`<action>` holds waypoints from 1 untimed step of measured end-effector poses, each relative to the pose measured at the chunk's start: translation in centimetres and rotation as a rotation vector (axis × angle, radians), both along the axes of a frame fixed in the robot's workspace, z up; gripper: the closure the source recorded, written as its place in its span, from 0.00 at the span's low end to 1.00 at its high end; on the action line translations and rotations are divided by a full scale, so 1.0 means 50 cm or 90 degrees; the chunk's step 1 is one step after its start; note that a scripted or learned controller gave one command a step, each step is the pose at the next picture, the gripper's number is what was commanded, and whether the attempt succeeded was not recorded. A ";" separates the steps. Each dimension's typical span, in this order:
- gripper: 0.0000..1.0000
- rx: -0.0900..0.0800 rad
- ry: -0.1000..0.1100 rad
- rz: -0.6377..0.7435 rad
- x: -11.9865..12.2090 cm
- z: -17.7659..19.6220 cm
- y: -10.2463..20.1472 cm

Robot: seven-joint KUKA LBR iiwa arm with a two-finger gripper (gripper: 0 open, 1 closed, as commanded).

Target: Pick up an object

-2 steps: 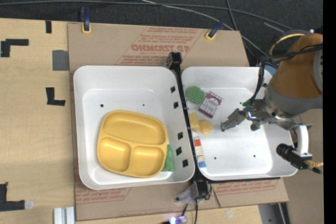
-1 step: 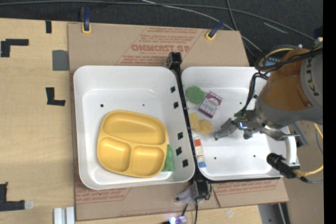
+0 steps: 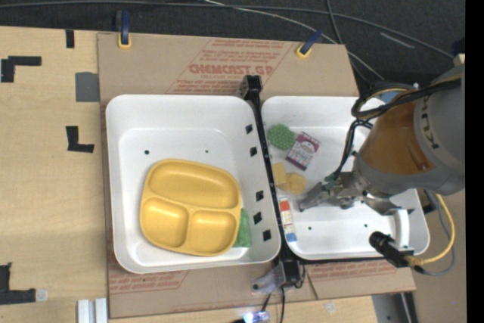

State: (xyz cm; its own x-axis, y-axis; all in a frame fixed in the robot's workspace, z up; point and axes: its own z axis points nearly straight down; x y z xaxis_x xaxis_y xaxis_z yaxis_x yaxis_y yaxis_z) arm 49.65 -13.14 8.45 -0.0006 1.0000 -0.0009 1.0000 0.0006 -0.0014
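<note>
- Gripper [image 3: 311,198] hangs low in the right bin [image 3: 340,242]; whether it is wide or narrow, I cannot tell.
- Nearest objects: yellow piece [image 3: 290,179] just beside it, purple packet [image 3: 302,150] and green disc [image 3: 280,136] beyond.
- Best bet, I judge: centre over the yellow piece, descend straight, clear of the divider [image 3: 265,166].
- Yellow tray [image 3: 189,206] fills the left bin [image 3: 125,163].

Even overhead light leaves the white bins [image 3: 181,106] bright with mild glare and soft shadows, while the small items look slightly blurred, perhaps from low resolution.
</note>
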 end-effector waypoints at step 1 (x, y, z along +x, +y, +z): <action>1.00 0.000 -0.001 0.000 0.002 0.026 -0.001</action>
State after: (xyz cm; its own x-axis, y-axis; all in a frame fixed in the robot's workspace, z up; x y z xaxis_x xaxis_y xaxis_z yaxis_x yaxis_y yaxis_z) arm 49.75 -13.16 9.76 -0.0004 1.0000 -0.0014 1.0000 0.0004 0.0009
